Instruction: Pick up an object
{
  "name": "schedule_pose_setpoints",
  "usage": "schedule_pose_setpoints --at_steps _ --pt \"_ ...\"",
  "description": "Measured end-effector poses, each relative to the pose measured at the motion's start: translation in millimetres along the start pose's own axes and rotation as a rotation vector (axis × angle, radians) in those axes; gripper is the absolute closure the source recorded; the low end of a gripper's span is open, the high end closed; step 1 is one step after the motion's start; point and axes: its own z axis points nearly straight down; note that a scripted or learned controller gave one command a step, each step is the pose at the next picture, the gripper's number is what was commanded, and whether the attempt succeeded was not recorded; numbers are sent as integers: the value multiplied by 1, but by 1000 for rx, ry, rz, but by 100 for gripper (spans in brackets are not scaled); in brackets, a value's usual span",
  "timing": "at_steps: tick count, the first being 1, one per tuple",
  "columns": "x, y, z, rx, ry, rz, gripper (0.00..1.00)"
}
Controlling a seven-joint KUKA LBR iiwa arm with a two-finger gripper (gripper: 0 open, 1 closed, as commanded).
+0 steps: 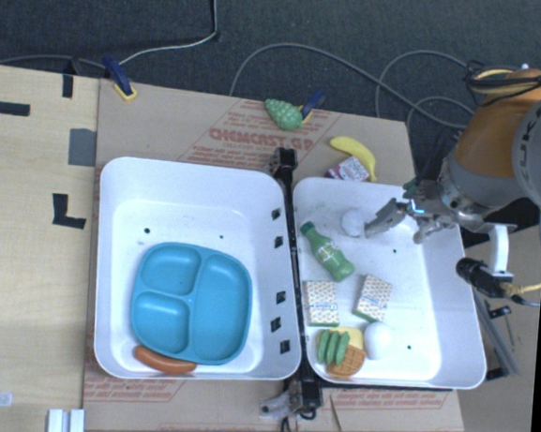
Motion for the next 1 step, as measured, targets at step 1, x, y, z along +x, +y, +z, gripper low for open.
schedule_pose_setpoints --at_steps 1 --pt "44 -14 88 -3 -1 1 0"
